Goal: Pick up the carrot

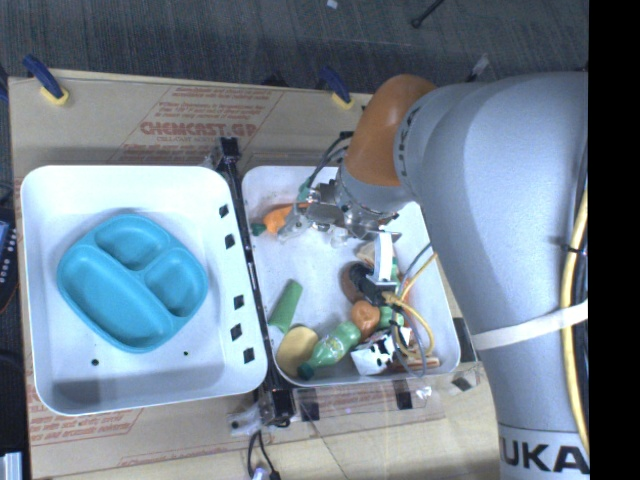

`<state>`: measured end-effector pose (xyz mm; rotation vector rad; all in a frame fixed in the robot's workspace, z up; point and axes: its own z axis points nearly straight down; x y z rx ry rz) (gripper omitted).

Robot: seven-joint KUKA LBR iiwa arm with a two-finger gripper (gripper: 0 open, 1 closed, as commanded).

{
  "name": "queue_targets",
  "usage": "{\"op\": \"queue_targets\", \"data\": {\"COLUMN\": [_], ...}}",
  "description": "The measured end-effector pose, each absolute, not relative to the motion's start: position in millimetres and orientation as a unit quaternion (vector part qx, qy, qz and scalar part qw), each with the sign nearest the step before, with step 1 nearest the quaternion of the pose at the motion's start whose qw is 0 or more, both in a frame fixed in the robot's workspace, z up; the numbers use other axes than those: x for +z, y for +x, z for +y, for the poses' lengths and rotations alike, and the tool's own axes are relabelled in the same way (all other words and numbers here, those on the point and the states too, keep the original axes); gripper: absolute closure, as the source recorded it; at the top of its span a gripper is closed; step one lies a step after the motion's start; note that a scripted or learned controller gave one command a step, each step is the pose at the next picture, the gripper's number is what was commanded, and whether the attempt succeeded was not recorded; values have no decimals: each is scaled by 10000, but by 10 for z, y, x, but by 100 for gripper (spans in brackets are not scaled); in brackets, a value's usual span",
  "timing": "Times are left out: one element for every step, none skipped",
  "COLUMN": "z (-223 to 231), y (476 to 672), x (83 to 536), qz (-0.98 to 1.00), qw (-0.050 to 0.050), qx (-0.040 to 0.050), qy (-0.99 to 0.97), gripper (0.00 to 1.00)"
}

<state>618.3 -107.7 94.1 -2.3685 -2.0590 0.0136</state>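
Note:
The carrot (276,214) is a small orange piece with a green end. It lies near the far left corner of the right bin (322,258), close to the wall between the bins. My gripper (302,214) hangs right beside the carrot's right end, low over the bin floor. The grey wrist and its orange band (385,133) hide what lies behind it. Whether the carrot is touched or gripped is not clear from this angle.
The left bin (60,363) holds a blue divided plate (130,280). The near part of the right bin holds a green stick (285,306), a yellow round piece (297,346), a green bottle shape (337,342), an orange-brown lump (365,316) and a dark brown piece (354,278).

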Motion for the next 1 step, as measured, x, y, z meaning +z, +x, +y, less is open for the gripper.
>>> {"op": "queue_targets", "data": {"z": [-947], "y": [6511], "x": [879], "qz": [-5415], "qw": [96], "qx": [135], "qy": [-8405], "gripper": [0]}}
